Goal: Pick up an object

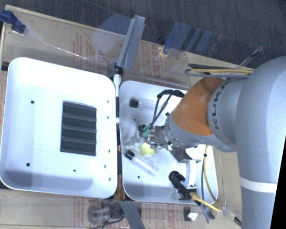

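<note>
My gripper [152,138] reaches down into the right bin [128,191], low over its middle. Right beside and just under it lies a small yellow-green object [146,151], touching or nearly touching the gripper's tip. A bit of green [143,130] shows at the gripper's left edge. A clear tube-like item [140,163] lies flat just below the yellow object. A small black piece [133,103] rests near the bin's upper left corner. The wrist hides the bin floor behind the gripper.
The left bin [26,90] holds a dark ribbed rectangular block [79,128] at its middle. The arm's orange band [195,112] and grey body cover the right bin's right half. A grey bar [131,40] stands behind the wall between the bins.
</note>
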